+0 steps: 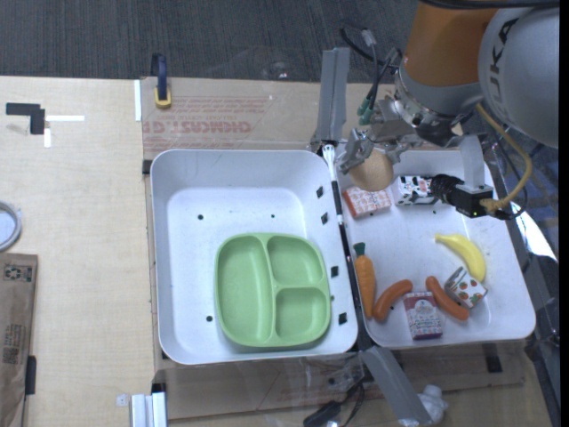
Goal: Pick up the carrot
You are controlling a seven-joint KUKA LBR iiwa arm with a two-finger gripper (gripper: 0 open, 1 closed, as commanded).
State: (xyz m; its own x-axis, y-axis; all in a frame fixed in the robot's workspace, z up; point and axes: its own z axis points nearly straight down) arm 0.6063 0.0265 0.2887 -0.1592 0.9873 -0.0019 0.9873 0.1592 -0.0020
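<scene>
The arm's gripper (360, 152) hangs over the far left corner of the right bin (507, 323), beside a tan, egg-like ball (374, 173); whether it is clenched or released cannot be told from this angle. The carrot (364, 278) lies along the bin's left wall, leafy end toward the far side, apart from the gripper and just beside a sausage (391, 298). A banana (465, 253), a second sausage (445, 297) and small cartons (424, 317) share that bin. In the left bin (178, 238), a green divided plate (272, 289) sits near the front.
</scene>
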